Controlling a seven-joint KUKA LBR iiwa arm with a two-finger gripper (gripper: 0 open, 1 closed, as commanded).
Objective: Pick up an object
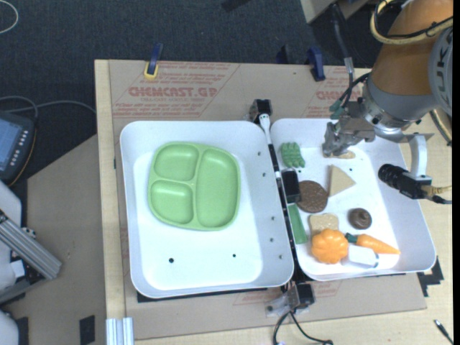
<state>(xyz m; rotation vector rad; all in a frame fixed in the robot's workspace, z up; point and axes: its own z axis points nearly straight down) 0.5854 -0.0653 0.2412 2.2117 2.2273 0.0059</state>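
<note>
While the arm reaches in from the right, the scene sorts by size like this:
Bench: brown board with red lettering, bearing both bins
Left bin: white tray holding the divided plate
Right bin: white tray holding the food toys
Arm: grey with an orange section, over the right bin's far end
Plate: green, three compartments, middle of the left bin
Gripper: low over the far part of the right bin; whether its jaws are released or clenched, I cannot tell
Brown disc: near the bin's left wall
Orange pumpkin: at the near edge
Carrot: just right of the pumpkin
Tan wedge: near the gripper
Green piece: left of the gripper
Small doughnut: beyond the carrot
</note>
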